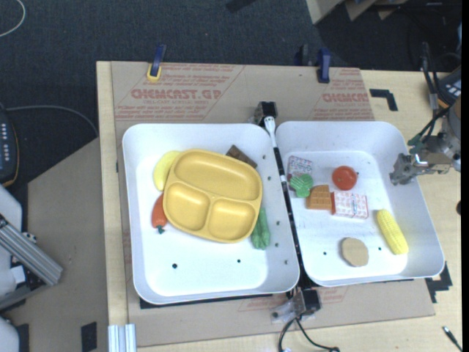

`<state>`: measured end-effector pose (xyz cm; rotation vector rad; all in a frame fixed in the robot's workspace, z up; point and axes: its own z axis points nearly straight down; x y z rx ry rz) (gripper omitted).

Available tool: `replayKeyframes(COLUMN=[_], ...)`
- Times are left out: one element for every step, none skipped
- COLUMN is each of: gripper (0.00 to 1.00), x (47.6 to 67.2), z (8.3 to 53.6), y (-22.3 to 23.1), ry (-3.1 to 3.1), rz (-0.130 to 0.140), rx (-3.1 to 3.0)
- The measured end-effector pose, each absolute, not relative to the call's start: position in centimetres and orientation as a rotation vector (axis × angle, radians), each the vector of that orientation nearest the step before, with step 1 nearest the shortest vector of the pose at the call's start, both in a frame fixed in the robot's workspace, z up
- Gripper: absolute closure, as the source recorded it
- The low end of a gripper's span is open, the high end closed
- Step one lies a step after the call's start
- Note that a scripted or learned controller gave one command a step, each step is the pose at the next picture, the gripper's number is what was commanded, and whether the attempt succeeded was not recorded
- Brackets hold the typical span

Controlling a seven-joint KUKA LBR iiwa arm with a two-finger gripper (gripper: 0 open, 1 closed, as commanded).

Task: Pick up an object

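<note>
My gripper [404, 170] hangs over the right rim of the right bin [333, 134], with nothing visibly held in it. In that bin lie a red tomato [344, 177], a green leafy piece [301, 185], an orange waffle square [320, 197], two pink-and-white packets [351, 205] [299, 165], a yellow corn cob [391, 231] and a round tan cookie [355, 252]. The corn cob is the nearest item, below and left of the gripper.
The left bin [205, 281] holds a yellow divided plate [211, 195]. Around the plate sit a yellow banana [164, 169], a red-orange pepper [159, 214], a green vegetable [260, 231] and a brown piece [240, 155]. Clamps [154, 63] [323, 63] grip the board's far edge.
</note>
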<state>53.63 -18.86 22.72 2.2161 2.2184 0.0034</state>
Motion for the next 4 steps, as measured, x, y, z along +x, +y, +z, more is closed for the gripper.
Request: replayKeyframes(gripper=[1.00, 1.00, 1.00, 1.00], x=[55.1, 55.6, 56.8, 57.8], z=[23.5, 24.2, 24.7, 24.4], y=[-14.1, -8.4, -2.9, 3.0], ry=[2.226, 2.229, 2.228, 2.227], rz=[0.005, 0.006, 0.005, 0.003], rx=[2.213, 2.212, 2.213, 2.214])
